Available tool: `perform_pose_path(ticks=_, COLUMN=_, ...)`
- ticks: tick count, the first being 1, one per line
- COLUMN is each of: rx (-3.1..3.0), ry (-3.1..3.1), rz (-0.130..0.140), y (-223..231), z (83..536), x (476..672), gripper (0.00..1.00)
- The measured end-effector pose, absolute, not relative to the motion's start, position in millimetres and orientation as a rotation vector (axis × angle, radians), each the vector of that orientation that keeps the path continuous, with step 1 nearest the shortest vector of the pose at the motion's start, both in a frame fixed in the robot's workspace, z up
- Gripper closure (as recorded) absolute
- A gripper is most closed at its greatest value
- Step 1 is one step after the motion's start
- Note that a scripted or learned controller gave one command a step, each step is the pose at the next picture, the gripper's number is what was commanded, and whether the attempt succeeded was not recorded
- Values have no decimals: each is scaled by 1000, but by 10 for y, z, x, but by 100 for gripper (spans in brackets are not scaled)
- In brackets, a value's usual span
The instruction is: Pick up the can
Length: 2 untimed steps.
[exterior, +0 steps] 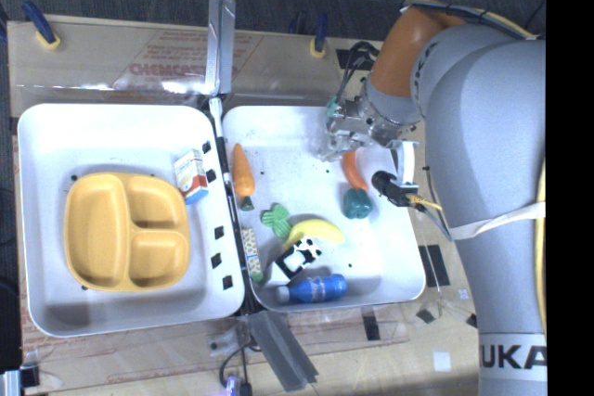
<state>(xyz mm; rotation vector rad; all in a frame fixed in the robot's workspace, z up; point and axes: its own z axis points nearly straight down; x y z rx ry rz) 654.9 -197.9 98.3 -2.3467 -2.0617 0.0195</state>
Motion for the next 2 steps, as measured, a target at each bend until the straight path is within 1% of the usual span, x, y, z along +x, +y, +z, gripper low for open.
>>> perform_pose_path(ticks=1, rx=-2299, ry=-2145, rz=-4, y=-1089, z=2396, x=6520, gripper=100)
perform_pose_path(ticks=2, rx=-2299, ry=-2144, rz=-2, y=-1094, z=2388, x=6517, gripper=0)
